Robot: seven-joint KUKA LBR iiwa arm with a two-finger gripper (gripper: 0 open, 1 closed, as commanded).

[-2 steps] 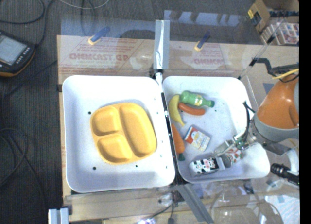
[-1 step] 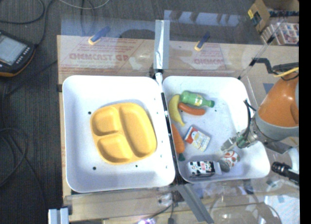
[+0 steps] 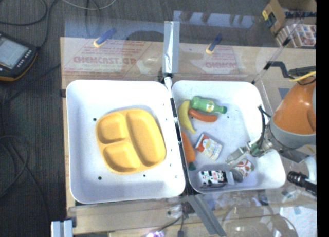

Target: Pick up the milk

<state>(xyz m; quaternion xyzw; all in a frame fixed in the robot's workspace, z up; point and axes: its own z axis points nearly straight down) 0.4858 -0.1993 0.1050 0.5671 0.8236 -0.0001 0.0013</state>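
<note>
The milk (image 3: 213, 177) is a small carton with black-and-white cow patches, lying on its side by the front wall of the right bin (image 3: 267, 102). My gripper (image 3: 239, 155) hangs over the right bin's front right part, up and to the right of the milk and apart from it. Nothing shows in its grasp. The grey and orange arm (image 3: 295, 120) comes in from the right.
The right bin also holds a red-and-white carton (image 3: 208, 147), a carrot (image 3: 188, 150), a banana (image 3: 185, 115), a red sausage (image 3: 203, 116), a green bottle (image 3: 207, 106) and a small can (image 3: 243, 168) just under the gripper. A yellow divided tray (image 3: 131, 140) lies in the left bin (image 3: 82, 102).
</note>
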